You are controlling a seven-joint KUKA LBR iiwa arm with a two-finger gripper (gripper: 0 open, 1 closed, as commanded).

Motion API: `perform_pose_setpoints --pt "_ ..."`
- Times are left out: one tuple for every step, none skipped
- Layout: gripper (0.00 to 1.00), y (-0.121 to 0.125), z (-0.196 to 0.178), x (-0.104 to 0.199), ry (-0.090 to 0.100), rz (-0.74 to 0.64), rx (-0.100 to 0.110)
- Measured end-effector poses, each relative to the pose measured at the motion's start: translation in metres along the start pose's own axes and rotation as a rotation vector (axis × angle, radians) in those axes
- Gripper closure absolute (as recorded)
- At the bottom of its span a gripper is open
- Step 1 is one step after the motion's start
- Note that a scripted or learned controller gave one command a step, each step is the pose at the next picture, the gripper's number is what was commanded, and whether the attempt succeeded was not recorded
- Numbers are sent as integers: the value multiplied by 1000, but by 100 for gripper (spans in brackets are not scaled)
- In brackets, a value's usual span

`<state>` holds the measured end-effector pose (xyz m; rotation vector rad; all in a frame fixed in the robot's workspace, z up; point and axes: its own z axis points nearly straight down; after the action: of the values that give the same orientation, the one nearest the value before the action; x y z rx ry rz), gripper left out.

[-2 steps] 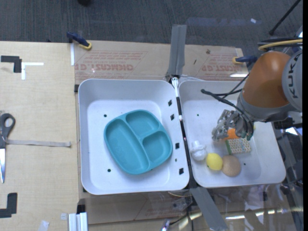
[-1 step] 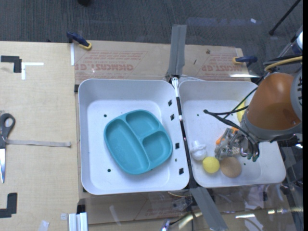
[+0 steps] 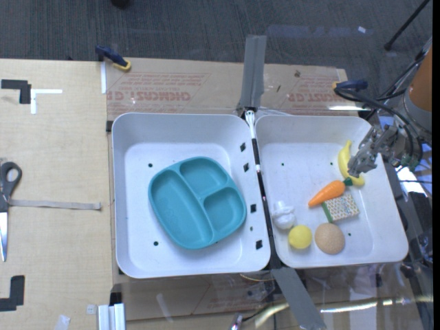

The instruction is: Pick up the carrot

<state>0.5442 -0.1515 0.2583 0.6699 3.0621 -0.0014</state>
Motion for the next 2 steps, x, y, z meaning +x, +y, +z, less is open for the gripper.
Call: perform_pose_setpoints --pt "0 0 0 0 0 0 0" --pt "0 11 125 -31 5 -153 -1"
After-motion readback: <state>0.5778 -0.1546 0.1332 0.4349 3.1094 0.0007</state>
